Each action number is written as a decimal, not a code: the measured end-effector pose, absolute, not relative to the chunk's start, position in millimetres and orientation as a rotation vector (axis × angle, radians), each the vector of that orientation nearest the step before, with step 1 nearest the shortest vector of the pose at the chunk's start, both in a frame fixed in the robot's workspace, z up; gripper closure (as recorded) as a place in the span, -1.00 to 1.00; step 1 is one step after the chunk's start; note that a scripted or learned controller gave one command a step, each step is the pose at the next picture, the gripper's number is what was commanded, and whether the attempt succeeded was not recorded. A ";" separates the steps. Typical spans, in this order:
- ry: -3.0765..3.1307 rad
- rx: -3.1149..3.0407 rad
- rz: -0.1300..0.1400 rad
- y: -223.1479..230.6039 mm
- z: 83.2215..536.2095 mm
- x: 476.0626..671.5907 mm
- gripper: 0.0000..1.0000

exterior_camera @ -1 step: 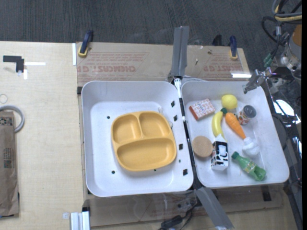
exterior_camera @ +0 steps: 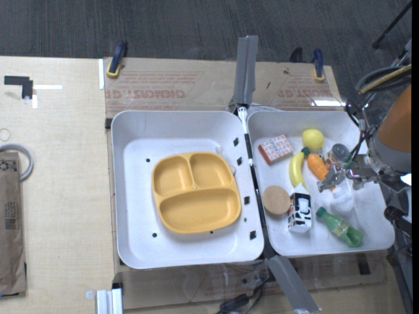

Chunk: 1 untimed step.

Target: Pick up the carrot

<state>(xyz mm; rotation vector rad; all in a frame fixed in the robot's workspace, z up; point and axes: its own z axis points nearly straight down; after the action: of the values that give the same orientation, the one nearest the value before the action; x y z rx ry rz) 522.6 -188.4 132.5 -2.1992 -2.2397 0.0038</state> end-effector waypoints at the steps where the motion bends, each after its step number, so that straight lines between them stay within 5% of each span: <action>1: -2.193 -2.253 0.000 -169.8 92.6 592.0 -1.00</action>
<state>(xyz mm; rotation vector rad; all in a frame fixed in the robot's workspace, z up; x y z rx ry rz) 592.0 -169.8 92.6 -2.2526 -2.1933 0.0004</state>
